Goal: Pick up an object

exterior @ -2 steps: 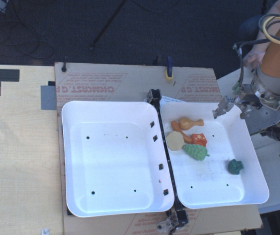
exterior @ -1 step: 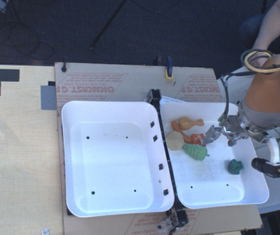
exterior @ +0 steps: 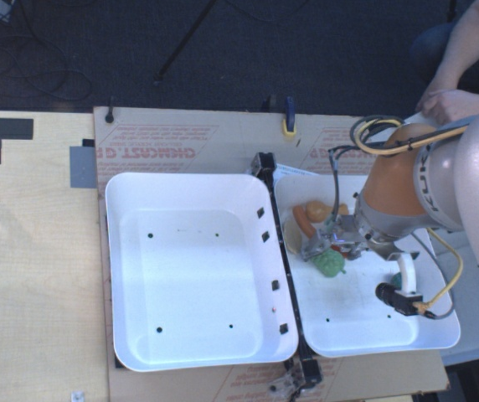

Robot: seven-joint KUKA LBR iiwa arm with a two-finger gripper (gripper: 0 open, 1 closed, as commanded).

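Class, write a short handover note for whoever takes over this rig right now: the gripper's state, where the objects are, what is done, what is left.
Gripper: low inside the right white bin, over the cluster of objects near its left wall; whether it is open or shut cannot be judged from the camera view.
Objects: a round green object sits just below the gripper; an orange rounded object lies just above it.
Left white bin: beside the right one.
Done: the arm has reached the objects.
Left: no grasp is visible; pick one object up.
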